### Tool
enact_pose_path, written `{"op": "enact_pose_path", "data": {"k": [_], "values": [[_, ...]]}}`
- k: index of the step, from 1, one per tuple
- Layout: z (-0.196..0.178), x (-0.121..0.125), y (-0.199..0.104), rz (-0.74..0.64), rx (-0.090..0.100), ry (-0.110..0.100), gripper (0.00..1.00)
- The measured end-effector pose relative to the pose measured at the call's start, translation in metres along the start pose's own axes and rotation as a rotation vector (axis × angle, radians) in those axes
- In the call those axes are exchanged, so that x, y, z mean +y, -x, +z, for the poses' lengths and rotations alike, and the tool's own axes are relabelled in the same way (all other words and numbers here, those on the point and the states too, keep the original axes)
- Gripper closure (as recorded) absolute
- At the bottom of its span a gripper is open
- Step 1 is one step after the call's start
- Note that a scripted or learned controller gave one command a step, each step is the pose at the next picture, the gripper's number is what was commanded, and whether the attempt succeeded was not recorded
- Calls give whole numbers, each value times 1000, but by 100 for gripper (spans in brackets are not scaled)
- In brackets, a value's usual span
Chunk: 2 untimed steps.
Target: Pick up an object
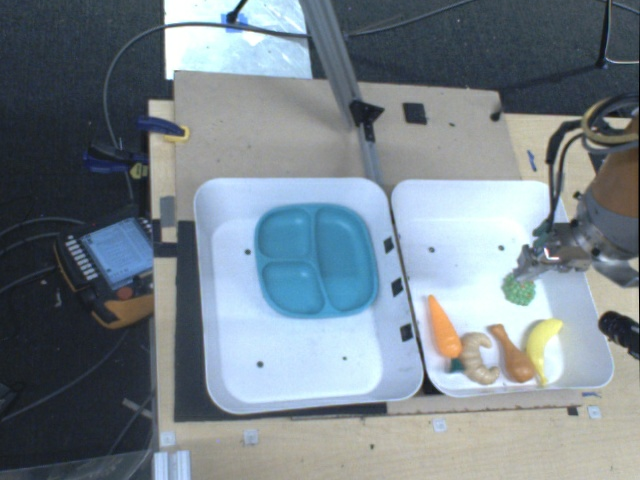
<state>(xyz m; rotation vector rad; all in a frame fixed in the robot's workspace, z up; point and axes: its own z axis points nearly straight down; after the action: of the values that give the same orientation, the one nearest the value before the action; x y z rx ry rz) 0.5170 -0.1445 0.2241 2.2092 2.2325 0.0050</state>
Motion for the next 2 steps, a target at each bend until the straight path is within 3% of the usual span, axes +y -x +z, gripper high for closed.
{"op": "enact_pose_path", "data": {"k": [2], "values": [[8,-12,-119,0,0,-3,100]]}}
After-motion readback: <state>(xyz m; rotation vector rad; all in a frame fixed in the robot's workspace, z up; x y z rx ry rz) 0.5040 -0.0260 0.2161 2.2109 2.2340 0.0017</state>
